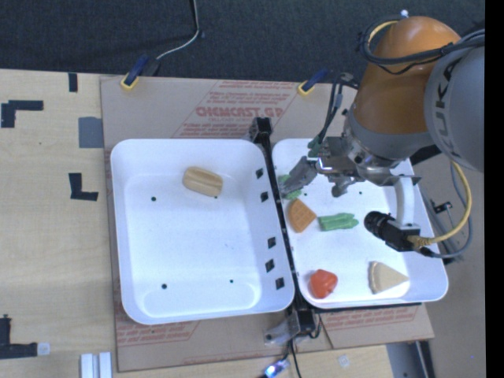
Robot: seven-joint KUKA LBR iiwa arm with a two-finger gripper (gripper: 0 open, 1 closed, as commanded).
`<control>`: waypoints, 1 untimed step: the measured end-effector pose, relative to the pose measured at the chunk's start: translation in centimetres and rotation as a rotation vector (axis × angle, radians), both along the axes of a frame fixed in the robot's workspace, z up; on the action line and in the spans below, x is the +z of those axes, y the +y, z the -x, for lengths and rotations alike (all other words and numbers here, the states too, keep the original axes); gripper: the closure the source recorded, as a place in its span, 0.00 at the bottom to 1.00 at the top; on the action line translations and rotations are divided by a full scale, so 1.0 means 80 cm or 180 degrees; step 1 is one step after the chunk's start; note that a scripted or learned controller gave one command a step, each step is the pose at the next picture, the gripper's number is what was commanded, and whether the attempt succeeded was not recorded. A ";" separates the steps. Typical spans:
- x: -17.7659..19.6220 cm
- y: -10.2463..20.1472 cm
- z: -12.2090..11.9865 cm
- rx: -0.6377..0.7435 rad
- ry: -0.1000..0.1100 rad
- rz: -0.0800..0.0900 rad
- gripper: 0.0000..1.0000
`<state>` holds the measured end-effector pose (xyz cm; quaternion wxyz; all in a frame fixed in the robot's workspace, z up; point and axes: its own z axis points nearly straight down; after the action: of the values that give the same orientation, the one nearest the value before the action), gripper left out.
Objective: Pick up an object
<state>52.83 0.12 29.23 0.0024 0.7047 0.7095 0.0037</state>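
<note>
Objects — four in the right bin (425,290), one in the left bin (142,305); jaws' state unclear.

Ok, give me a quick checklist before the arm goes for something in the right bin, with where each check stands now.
1. Targets in the right bin: ok. Orange piece, green piece, red piece and beige wedge lie there.
2. Pieces apart from each other: ok for the red piece and the wedge; orange and green lie close together.
3. Hand placement: ok, it hangs over the right bin's left side, just above the orange piece.
4. Hand open or shut: cannot tell.
5. Nothing already carried: cannot tell.
6. Left bin: ok, a tan roll rests near its far side.
</note>
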 end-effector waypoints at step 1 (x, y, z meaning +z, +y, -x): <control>-0.132 -0.011 0.053 -0.0026 0.0072 0.0005 0.00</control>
<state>48.61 -0.78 18.66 -0.0050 0.7076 0.7066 -0.0048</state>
